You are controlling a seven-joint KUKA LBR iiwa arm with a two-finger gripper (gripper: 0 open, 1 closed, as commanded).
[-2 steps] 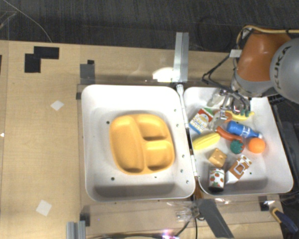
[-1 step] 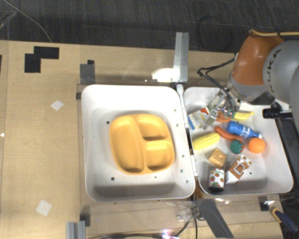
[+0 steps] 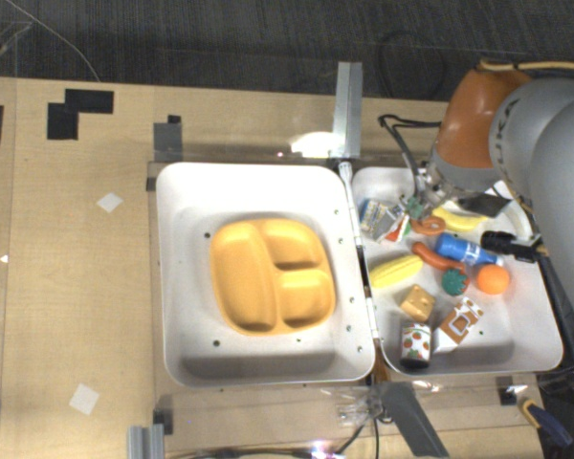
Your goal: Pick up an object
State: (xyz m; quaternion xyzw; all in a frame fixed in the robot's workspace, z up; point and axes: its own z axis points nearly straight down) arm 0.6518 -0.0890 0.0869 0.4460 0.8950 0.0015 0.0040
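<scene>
Reaching in from three o'clock, the claw [image 3: 419,202] is hanging low over the far end of the right bin [image 3: 526,347], and we are finding it too small and cluttered there to tell how it is set, or whether anything is sitting in it. Candidate objects are crowding beneath and around it: an orange sausage-shaped piece [image 3: 427,225] and a banana [image 3: 462,221] just at four o'clock of the tip, a small printed packet [image 3: 375,216] at nine o'clock, a blue bottle [image 3: 465,250] and an orange ball [image 3: 494,279] further toward five o'clock. A corn cob [image 3: 394,271], a tan block [image 3: 417,302] and a small can [image 3: 415,344] are lying nearer the bin's near end. The left bin [image 3: 172,256] is carrying only a yellow divided tray [image 3: 271,275].

We are judging the risk to be the crowding: toys touching one another could be nudged aside, or two could be caught together and slip.
</scene>
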